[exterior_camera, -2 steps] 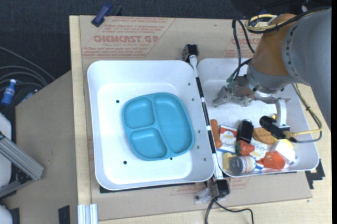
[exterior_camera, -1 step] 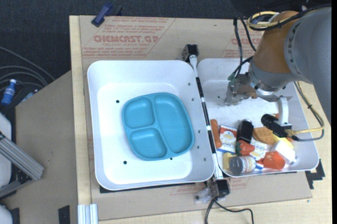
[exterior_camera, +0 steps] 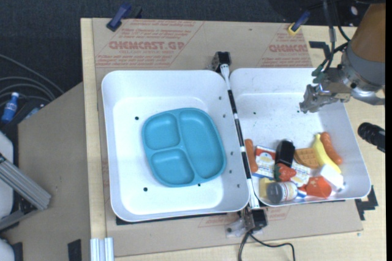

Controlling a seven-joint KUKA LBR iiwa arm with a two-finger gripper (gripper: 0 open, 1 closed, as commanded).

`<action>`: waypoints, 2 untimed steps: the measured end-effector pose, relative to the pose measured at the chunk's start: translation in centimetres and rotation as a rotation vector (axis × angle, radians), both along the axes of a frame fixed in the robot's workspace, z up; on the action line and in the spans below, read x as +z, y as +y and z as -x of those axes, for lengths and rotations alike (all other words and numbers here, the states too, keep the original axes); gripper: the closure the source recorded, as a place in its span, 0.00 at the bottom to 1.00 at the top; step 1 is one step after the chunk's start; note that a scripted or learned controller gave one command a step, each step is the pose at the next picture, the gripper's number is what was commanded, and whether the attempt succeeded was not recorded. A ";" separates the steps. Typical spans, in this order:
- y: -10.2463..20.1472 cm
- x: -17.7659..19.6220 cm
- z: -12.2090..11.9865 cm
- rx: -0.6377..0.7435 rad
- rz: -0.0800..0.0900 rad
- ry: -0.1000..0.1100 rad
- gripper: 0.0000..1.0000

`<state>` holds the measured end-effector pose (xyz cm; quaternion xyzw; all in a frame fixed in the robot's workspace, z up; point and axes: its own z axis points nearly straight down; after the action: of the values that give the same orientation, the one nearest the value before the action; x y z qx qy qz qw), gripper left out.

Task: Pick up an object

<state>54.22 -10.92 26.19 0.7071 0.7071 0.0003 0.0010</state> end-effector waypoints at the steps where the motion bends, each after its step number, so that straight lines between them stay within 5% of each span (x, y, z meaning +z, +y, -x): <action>1: 1.8 0.4 1.5 0.001 -0.002 0.005 1.00; 2: 1.9 0.3 0.8 0.000 0.000 0.001 1.00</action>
<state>53.38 -9.01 26.44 0.7071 0.7071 0.0000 0.0006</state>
